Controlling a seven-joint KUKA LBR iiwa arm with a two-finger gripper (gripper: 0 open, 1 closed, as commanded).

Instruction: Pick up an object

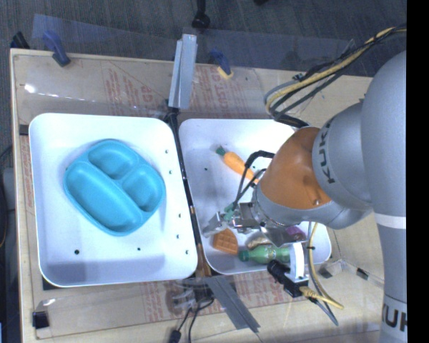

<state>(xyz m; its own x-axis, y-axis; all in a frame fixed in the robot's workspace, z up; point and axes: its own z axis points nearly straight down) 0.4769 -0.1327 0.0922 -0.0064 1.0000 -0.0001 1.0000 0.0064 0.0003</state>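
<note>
- Reaching in from the right edge of the bench (pixel 93 84), your grey arm (pixel 357 163) bends down over the right bin (pixel 200 141), its orange band above the cluttered front of that bin.
- You see the end effector (pixel 232 219) low in the bin's front half, near the wall shared with the left bin; whether it is open or closed you cannot tell, since wrist and cables cover it.
- An orange carrot-shaped toy (pixel 233 161) lies towards the back of the right bin, apart from the end effector.
- A small orange wedge (pixel 226 244) sits just in front of the end effector, near the bin's front wall.
- A green bottle-like object (pixel 261 254) lies beside the wedge, along the front wall, partly under the arm.
- A purple item (pixel 295 231) peeks out under the wrist; its shape is hidden.
- A blue divided tray (pixel 114 184) rests in the middle of the left bin (pixel 50 249), well apart from the arm.
</note>
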